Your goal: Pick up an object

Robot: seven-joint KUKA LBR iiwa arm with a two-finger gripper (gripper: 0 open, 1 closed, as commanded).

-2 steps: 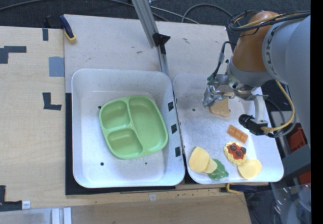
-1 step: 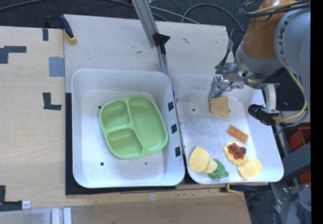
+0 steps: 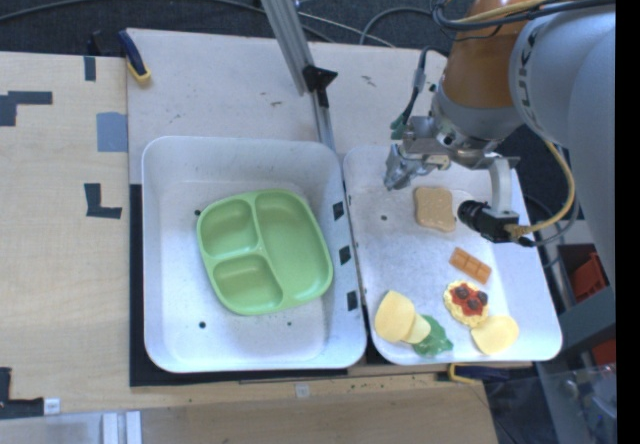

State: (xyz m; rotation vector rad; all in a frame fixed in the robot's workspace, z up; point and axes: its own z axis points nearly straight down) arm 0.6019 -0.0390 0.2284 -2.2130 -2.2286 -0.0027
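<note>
Tan toast-like slice of toy bread point(image 3: 435, 209) lies near the top of the right white bin point(image 3: 400, 252), just beside my jaws point(image 3: 400, 175); can't tell their opening, so I'd centre over it before descending.

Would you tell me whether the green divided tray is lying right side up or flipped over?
Right side up: the green divided tray shows its three hollow compartments facing upward.

Even, fairly bright overhead light; soft shadows inside the bins point(image 3: 150, 232); slight overall blur.
</note>
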